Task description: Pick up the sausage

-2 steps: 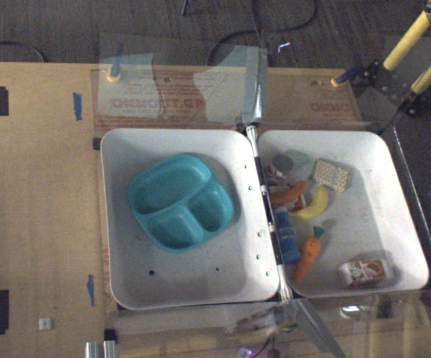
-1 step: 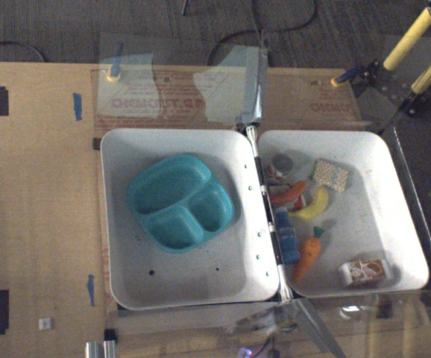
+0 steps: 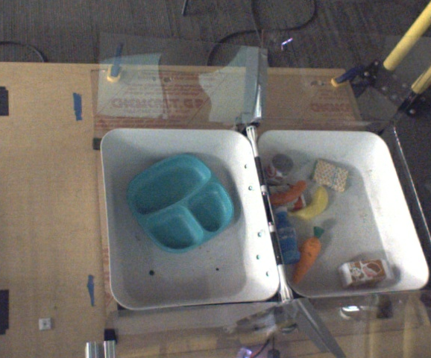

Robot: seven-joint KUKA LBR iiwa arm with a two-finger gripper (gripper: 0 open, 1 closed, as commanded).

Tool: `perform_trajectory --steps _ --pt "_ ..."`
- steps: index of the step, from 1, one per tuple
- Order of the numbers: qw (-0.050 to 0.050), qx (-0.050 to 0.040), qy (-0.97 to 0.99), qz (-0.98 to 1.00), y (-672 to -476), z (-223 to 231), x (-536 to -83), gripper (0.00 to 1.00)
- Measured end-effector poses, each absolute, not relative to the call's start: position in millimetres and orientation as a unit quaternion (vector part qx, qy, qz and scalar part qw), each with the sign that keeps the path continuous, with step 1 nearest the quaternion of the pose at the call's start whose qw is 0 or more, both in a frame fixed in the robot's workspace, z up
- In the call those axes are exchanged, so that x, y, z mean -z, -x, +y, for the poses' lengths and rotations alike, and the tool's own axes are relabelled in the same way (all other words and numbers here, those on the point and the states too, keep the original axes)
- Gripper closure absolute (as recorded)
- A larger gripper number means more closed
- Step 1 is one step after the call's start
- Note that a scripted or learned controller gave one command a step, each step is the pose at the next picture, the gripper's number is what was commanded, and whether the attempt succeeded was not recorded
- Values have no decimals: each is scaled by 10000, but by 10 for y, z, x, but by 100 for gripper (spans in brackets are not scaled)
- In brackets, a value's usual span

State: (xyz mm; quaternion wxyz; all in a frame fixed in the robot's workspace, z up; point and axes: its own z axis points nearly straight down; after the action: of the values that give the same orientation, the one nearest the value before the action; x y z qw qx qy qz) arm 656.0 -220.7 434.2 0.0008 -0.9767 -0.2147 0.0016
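1. Gripper: whether it is open or closed, and whether it has hold of anything, I cannot tell. Nothing visible grips the sausage, so I judge the pick not yet done.
2. The sausage (image 3: 288, 193), reddish-orange and slightly curved, lies flat just left of the banana (image 3: 314, 203) and above it, the two touching or nearly so.
3. Its place relative to the gripper cannot be stated. Since the arm comes in from the right, the reach would probably pass over the banana to get to it.
4. Other pieces around the banana:
   - cracker (image 3: 329, 175) up and to the right, close by
   - carrot (image 3: 307, 252) below, slanting down to the left
   - blue block (image 3: 287, 241) below left
   - grey disc (image 3: 281, 161) above left, beyond the sausage
   - carton (image 3: 365, 271) lower right, well apart
5. All of these sit loose in the right bin (image 3: 394, 200), mostly crowded toward its left wall. They look scattered rather than arranged, which leaves the sausage little room on either side.
6. Far left of the banana, a teal plate (image 3: 180, 201) rests in the left bin (image 3: 126, 274), no part of this pick.
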Motion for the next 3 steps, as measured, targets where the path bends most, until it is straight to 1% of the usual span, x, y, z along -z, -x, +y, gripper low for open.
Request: perform_trajectory --steps 1,2,3 --pt "4 -16 9762 -2169 -6575 -2180 -4441 100" --pt "12 -15 9433 -3318 -6572 -2199 -4343 100" --pt "11 -14 9430 -3329 -6583 -2186 -4443 100"
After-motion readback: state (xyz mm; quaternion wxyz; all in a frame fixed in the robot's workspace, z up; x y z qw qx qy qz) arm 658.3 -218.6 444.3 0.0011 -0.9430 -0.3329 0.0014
